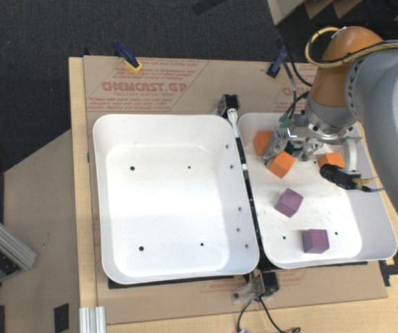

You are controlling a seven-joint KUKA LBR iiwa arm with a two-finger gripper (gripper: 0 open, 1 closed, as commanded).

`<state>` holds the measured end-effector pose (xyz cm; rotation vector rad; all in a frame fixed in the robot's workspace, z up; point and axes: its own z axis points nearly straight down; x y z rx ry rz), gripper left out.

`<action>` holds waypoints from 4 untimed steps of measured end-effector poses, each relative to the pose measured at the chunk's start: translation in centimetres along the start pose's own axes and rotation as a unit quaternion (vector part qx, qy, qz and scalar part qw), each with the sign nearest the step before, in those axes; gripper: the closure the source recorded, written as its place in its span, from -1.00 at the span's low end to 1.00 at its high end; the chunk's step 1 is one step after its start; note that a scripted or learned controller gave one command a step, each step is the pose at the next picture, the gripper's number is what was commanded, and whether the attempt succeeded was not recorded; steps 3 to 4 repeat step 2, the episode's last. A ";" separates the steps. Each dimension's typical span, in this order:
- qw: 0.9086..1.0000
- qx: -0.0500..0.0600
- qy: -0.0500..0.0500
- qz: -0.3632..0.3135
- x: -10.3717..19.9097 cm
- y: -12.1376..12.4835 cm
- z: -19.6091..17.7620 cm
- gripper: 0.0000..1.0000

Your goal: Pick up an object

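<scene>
My gripper (289,146) hangs low over the far part of the right bin (372,220), under the orange wrist band. An orange block (281,164) sits right at the gripper's tip, partly covered by it; whether it is gripped cannot be made out. A second orange block (262,143) lies just left of the gripper, near the bin's far left corner. To its right, a third orange block (333,160) is partly hidden by a black cable. Two purple blocks lie nearer the front: one (288,202) mid-bin, one (315,241) near the front wall.
The left bin (116,186) stands beside the right one; a black divider strip (244,179) runs between them. The grey arm (386,96) covers the right bin's far right corner. Clamps sit on the cardboard base at the back (127,55) and the front (261,283).
</scene>
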<state>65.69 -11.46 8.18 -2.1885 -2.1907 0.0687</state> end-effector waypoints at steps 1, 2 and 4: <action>1.000 -0.003 0.001 -0.002 0.2 -0.2 -0.7 1.00; 0.999 -0.038 0.000 -0.003 6.0 0.6 -11.1 1.00; 0.999 -0.038 0.000 -0.003 6.0 0.6 -11.1 1.00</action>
